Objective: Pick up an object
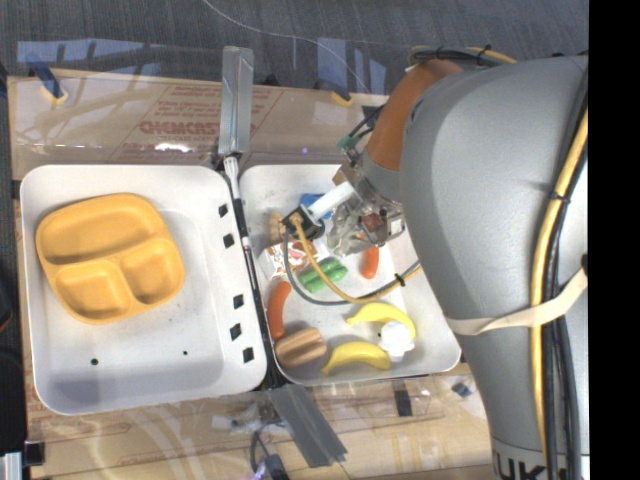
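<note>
The gripper (356, 230) hangs low over the right bin (440, 353) (open or closed, one cannot tell). It looks like the approach step. The small red toy (371, 261) lies just nearer, so next comes a short descent onto it.

Sausage (277, 308): orange-red; we see it lying lengthwise by the left wall, at 8 o'clock in the right bin (290, 183).
Bun (301, 347): brown, flat, at 7 o'clock, just below the sausage.
Lower banana (356, 357): yellow, curved, at 6 o'clock, beside the bun.
Upper banana (378, 316): yellow, curved, at 4 o'clock.
Green piece (322, 275): we find it near the middle.
Divided plate (108, 256): yellow, right way up, at 10 o'clock in the left bin (130, 358).
</note>
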Controlling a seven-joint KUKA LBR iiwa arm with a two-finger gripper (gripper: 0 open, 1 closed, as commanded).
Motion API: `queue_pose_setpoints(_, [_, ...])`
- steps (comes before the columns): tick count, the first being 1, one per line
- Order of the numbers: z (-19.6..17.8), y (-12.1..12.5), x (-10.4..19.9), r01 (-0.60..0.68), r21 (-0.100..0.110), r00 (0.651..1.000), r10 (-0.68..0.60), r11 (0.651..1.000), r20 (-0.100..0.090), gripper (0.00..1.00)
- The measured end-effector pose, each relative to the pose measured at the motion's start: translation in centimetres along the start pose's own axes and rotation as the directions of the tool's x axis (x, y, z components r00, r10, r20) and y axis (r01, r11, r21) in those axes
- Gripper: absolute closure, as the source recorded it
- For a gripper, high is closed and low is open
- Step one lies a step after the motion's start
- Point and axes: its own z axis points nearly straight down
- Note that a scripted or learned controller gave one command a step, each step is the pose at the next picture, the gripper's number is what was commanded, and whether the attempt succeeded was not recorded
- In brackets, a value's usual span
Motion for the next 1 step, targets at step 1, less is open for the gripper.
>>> queue_pose_setpoints(1, [-4.28,-0.94,-0.76,0.221,-0.006,0.975,-0.221,0.975,-0.003,1.00])
